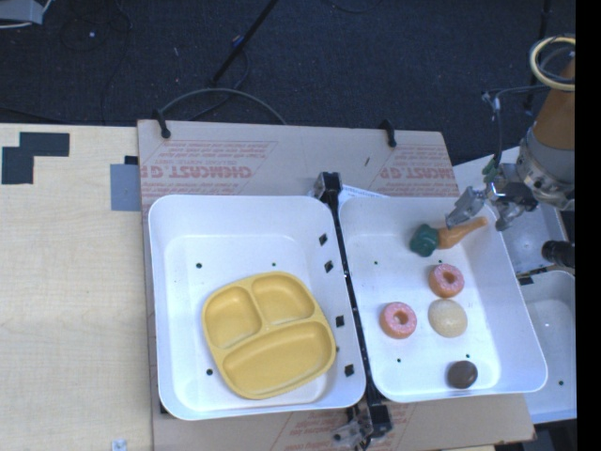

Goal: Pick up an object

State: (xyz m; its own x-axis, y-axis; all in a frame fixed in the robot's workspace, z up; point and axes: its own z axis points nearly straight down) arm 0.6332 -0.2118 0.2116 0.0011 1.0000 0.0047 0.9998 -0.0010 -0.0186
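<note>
Choc donut [461,374] nearest — carrot [447,236] diag.

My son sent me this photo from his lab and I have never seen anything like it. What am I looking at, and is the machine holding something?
This is a single photo from a camera fixed above a workbench, looking down at a slant. The machine is a robot arm, grey with an orange band, reaching in from the right. Its gripper sits over the far corner of the right bin, just above a carrot-like toy with an orange body and green end. I cannot tell whether it grips the toy. That bin also holds two pink doughnuts, a pale round bun and a small brown ball. The left bin holds a yellow divided plate.
</note>
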